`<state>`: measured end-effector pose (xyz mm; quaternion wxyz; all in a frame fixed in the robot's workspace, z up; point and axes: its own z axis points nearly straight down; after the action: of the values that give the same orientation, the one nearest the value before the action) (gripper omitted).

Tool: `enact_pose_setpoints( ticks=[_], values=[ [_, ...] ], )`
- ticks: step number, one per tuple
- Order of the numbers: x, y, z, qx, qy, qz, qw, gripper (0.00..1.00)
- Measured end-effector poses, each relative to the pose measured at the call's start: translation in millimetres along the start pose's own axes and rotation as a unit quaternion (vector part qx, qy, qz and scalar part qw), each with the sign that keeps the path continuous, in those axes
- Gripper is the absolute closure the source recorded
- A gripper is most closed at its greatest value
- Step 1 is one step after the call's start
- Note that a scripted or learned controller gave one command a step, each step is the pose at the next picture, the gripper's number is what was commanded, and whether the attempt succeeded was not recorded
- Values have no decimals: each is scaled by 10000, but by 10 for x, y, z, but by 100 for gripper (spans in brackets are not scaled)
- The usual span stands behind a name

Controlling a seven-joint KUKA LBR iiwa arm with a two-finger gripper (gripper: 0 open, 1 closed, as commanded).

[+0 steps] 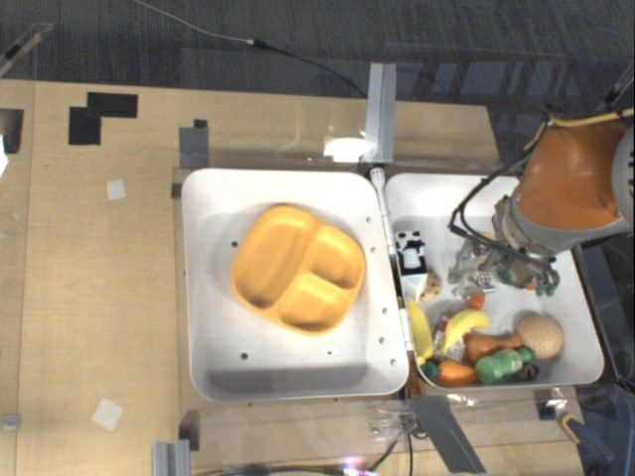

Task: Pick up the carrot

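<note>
Wooden bench point(89, 296): pale board under both bins, with a few black patches near its far left corner and small white squares of tape on its bare left side.
Left bin point(213, 365): shallow and white, with rounded corners; it sits just beside the right bin, their walls meeting at a central divider.
Yellow plate point(298, 268): a sectioned dish with three compartments, lying near the middle of the left bin, turned at a slant to the bin's walls.
Metal post point(381, 107): upright grey strip at the far edge, between the two bins.
Right bin point(437, 191): white like its neighbour, its bare floor showing at the far end; the items crowd its near end.
Black-and-white item point(409, 250): small, close to the divider wall; too small to tell what it is.
Banana point(462, 326): yellow, curved, lying in the cluster, with another yellow piece against the divider to its left.
Carrot point(455, 372): orange, lying flat at the near edge of the right bin, touching the green item to its right and apart from the gripper.
Green item point(499, 365): lumpy, just beside the carrot.
Gripper point(478, 284): hangs low over the bin, above the banana; whether its claw is released or clenched cannot be told.
Tan ball point(541, 334): round, near the bin's right wall.
Arm point(571, 181): orange band, reaching in from the right.
</note>
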<state>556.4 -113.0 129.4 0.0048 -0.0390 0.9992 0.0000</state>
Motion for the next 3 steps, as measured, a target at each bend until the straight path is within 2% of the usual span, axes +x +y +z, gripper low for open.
enact_pose_setpoints(
  ticks=[1, 2, 3],
  values=[
    [220, 245, 333, 4, 5, 2185, 9758, 100],
    [-219, -632, -86, 20, -20, 2474, 9689, 100],
    [309, 277, 209, -6, 12, 2325, 9726, 100]
  ],
)
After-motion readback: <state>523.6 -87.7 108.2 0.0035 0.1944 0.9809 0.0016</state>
